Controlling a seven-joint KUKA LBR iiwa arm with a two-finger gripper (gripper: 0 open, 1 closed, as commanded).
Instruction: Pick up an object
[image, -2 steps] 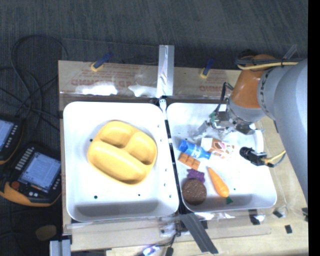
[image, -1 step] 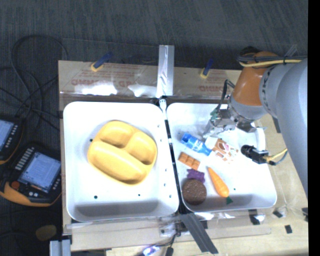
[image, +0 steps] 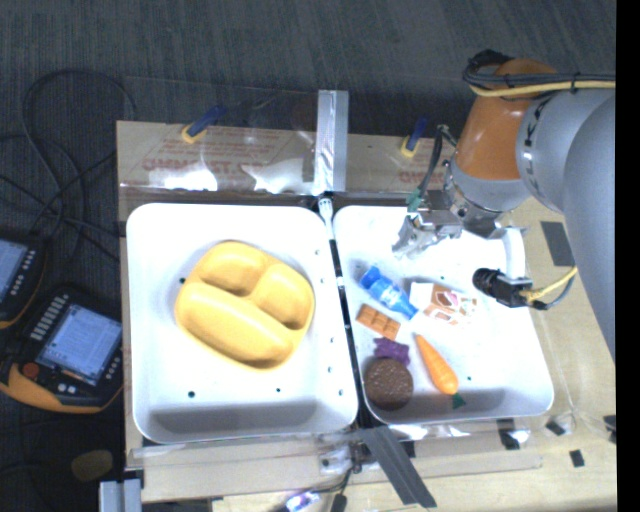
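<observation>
My gripper (image: 420, 234) hangs over the back part of the right bin (image: 520, 395), under the orange wrist band. Just in front of it and to its left lies a small blue bottle (image: 385, 290). A white and red carton (image: 443, 301) lies to the right of the bottle. Nearer the front are an orange waffle-like piece (image: 378, 320), a purple piece (image: 393, 350), a round brown patty (image: 387, 382) and an orange carrot (image: 436, 364). The gripper is apart from all of them.
The left bin (image: 160, 400) holds a large yellow bread-shaped object (image: 245, 303). A ridge (image: 340, 310) divides the two bins. Blue clamps (image: 200, 124) hold plastic sheeting at the back. A handheld pendant (image: 70, 345) lies on the floor at the left.
</observation>
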